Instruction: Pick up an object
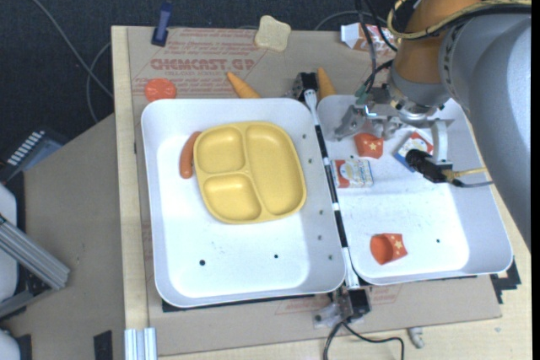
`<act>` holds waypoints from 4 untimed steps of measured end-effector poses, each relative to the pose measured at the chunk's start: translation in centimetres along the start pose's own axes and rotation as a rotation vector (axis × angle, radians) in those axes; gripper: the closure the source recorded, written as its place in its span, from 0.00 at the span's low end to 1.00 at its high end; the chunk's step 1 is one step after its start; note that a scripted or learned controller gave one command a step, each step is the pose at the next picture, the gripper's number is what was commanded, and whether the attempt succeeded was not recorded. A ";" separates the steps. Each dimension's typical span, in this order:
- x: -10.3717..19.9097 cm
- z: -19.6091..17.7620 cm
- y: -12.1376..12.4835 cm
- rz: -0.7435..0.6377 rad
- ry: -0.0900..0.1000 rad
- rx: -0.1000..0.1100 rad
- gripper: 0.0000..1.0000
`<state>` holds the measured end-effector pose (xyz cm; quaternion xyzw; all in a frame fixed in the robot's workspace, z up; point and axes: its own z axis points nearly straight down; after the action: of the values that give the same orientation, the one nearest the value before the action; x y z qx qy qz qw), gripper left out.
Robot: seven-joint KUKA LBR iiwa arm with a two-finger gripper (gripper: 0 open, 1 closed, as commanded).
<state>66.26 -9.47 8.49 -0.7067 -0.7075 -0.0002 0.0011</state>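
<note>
1. Red block point(388, 248) sits nearest, at 5 o'clock in my right bin point(472, 253), free for a pick.
2. My gripper point(369, 131) hangs at 12 o'clock, fingers spread around red piece point(369, 146), not clamped yet.
3. Yellow tray point(250, 171) fills left bin point(169, 249), likely clutter.

Yellow divided plate point(251, 171) in left bin point(169, 257); hand point(371, 124) above right bin point(456, 257)

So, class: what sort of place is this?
Probably a robotics lab bench: a grey arm reaches over two white bins, toy-like items such as a yellow divided tray lie inside, and cables trail about.
</note>
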 end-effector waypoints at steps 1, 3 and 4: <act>-0.1 -1.0 0.1 0.000 -0.002 -0.002 1.00; -0.5 0.0 -2.3 0.002 -0.001 0.001 0.00; -1.3 0.0 0.4 0.000 -0.003 -0.004 0.00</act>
<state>66.69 -10.75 8.50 -0.7068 -0.7074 -0.0005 -0.0012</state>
